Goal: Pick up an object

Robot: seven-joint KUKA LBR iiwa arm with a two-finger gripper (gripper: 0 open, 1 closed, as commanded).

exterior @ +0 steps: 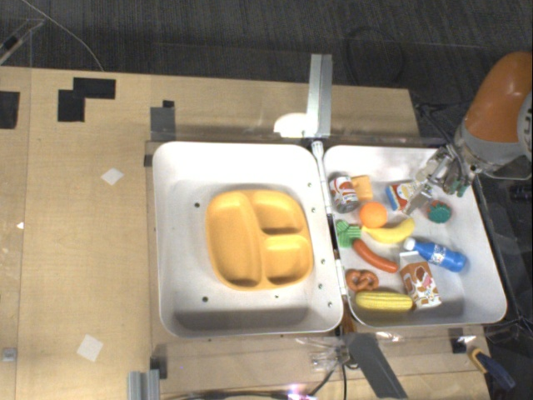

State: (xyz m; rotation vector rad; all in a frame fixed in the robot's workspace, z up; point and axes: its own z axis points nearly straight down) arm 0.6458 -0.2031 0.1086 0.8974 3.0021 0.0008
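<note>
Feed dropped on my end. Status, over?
Gripper low over right bin, back corner, nothing visibly held. Red-white carton beside it. Toys crowded close.

No text, brand or number could be read anywhere. The can (342, 192) wore a red and white label, and the carton (419, 279) and the small box (401, 195) carried printed red and white panels, but all lettering on them was too small and blurred to make out.
</note>
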